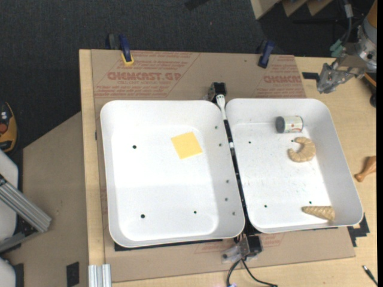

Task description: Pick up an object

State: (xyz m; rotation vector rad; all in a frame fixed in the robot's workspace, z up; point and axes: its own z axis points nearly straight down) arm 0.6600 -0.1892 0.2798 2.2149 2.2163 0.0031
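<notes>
A flat yellow square (187, 144) lies in the left bin (119, 220). The right bin (335, 130) holds a small white cylinder with a grey cap (289, 124) at the back, a tan croissant-shaped piece (302, 150) just in front of it, and a tan cone-shaped piece (319, 211) near the front right corner. My gripper (332, 79) hangs beyond the right bin's back right corner, above the bench and away from every object. Nothing shows between its fingers.
Blue clamps (125, 49) (265, 54) hold the cardboard base at the back. A black bracket (218, 92) sits at the back where the bins meet. A brown wooden piece (366, 170) lies on the bench right of the right bin.
</notes>
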